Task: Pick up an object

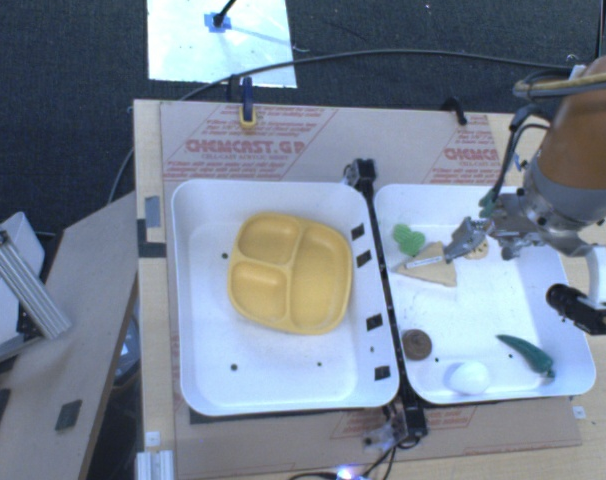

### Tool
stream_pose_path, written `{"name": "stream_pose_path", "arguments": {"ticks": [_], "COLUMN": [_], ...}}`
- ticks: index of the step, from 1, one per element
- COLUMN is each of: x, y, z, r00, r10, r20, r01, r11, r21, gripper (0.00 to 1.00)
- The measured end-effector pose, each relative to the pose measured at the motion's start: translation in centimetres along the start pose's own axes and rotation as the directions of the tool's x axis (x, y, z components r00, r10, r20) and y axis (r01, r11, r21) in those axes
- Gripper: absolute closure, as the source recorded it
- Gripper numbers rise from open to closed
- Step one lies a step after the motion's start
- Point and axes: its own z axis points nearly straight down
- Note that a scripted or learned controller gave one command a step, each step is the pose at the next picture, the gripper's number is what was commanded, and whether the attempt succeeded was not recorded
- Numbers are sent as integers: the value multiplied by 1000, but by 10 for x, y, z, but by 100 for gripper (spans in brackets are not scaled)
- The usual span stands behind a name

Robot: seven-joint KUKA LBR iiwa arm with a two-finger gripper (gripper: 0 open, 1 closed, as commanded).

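Red lettering runs across the clear sheet [283, 138] lying on the table under the two bins; toward the upper left of the frame it reads "CHEMCAST GP". The same red print repeats at the upper right, partly cut off. Smaller lines beneath are too fine to read.

The right white bin [573, 363] has bare floor at its centre; a brown disc [416, 344], white egg [470, 377] and green pepper [526, 354] crowd its near edge.
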Motion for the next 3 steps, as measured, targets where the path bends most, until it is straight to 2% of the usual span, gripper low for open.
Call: {"name": "stream_pose_path", "arguments": {"ticks": [1,2,3], "x": [0,1,0], "y": [2,0,9], "z": [-5,37,95], "r00": [1000,1000,1000], "r10": [-2,0,1], "r20": [1,0,0], "r01": [2,0,-1], "r11": [1000,1000,1000], "r21": [-10,-7,-5], "gripper": [0,0,0]}}
